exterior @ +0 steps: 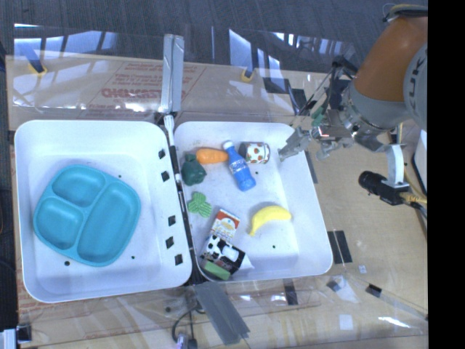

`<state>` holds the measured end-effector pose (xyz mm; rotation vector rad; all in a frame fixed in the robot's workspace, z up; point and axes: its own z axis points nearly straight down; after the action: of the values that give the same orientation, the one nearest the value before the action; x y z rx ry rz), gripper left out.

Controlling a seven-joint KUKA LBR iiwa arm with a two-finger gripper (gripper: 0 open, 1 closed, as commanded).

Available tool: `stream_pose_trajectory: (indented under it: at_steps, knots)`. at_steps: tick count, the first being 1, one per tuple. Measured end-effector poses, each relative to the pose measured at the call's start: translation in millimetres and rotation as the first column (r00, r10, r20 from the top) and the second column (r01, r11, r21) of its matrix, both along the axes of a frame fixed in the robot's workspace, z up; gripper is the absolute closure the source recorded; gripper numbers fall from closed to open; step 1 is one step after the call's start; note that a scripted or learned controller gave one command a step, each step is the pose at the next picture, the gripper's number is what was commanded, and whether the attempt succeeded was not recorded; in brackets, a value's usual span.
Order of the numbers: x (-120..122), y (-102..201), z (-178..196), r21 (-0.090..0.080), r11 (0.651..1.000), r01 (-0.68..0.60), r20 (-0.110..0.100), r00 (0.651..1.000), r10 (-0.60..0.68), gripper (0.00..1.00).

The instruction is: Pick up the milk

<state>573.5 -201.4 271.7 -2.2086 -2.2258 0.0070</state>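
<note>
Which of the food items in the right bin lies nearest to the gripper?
The small red-and-white can, lying at the bin's far edge just left of the gripper. The blue bottle, banana and milk carton lie farther away.

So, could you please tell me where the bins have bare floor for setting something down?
Right bin: free patches lie between the banana and the near rim, and between the blue bottle and the right wall. Its left side is crowded: carrot, dark green vegetable, milk carton. Left bin: a bare margin surrounds the blue divided plate.

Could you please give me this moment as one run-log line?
hand: over right bin's upper right rim | milk: lying near front rim, ungrasped
</note>
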Motion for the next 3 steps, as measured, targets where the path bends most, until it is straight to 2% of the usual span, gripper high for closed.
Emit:
stream_pose_trajectory:
  at_steps: [1,2,3]
  knots:
    - [-34,3,-109,0.002,0.977,-0.213,0.001,0.977,0.213,0.00]
    - [-46,66,-176,-0.002,0.975,-0.222,0.009,0.975,0.222,0.00]
    - [-93,104,-176,-0.006,0.929,-0.371,0.018,0.928,0.371,0.00]
